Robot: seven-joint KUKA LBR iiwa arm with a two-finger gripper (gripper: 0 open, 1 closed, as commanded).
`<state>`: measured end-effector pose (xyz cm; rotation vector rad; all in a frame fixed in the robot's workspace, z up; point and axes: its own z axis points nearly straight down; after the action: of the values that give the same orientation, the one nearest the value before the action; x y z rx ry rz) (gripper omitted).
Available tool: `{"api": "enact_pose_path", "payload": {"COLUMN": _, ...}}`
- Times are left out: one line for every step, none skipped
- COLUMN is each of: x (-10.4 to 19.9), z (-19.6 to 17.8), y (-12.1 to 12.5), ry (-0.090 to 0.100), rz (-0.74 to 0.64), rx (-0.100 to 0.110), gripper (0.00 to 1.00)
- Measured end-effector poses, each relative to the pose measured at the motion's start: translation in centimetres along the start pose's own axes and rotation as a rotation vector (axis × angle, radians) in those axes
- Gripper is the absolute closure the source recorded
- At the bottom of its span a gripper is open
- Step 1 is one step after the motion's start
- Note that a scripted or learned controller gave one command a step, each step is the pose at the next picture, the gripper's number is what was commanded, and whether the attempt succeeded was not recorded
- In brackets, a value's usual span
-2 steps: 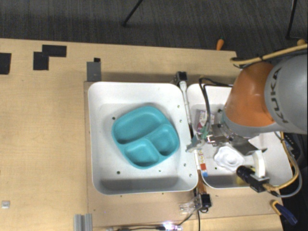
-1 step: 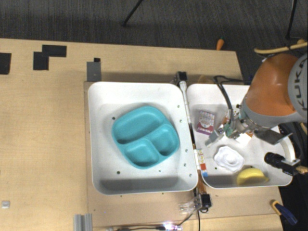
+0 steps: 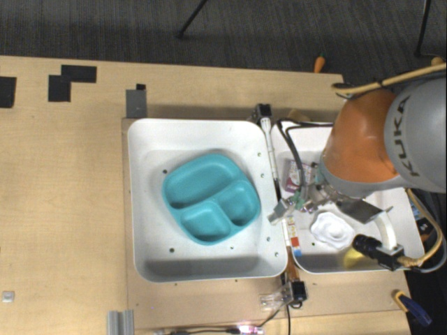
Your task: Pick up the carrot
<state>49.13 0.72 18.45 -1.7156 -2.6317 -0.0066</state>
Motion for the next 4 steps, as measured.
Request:
{"api": "enact_pose_path", "payload": {"x": 0.4, "z": 0.0, "y": -0.1, "ry": -0.003, "rz": -0.192, "rx": 0.000, "gripper": 0.00}}
{"api": "enact_pose_path", "payload": {"x": -3.5, "z": -0.1, "y": -1.8, "ry": -0.004, "rz": -0.610, "rx": 0.000, "gripper": 0.00}}
{"api": "enact_pose_path", "payload": {"x": -0.6, "z": -0.1, "y": -0.5, "ry": -0.003, "rz": -0.597, "rx": -0.002, "gripper": 0.00}}
{"api": "enact_pose_path", "payload": {"x": 1.0, "z": -0.1, "y": 0.2, "ry": -0.004, "rz": -0.652, "rx": -0.001, "gripper": 0.00}}
